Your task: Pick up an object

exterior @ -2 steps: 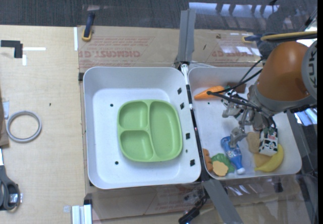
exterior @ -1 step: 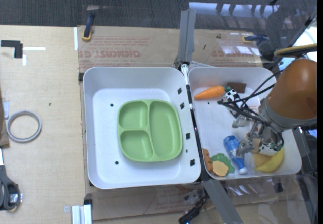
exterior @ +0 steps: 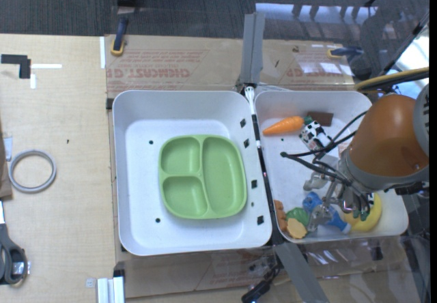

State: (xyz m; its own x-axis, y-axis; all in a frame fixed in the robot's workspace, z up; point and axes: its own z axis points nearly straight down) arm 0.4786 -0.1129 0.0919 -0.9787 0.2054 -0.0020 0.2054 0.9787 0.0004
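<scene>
Gripper (exterior: 328,207): lowered at right bin's (exterior: 273,158) near edge, apparently approaching blue toy (exterior: 313,202); jaw state cannot tell. Next: close, lift.

Single fixed camera above bench (exterior: 54,110), angled down. Covers both white bins (exterior: 130,179). Arm (exterior: 392,141) enters from view's right.

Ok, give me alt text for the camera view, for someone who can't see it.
A grey arm's gripper reaches down among small toys in the right bin, near a banana, with a carrot further back. The left bin holds a green divided plate.
</scene>
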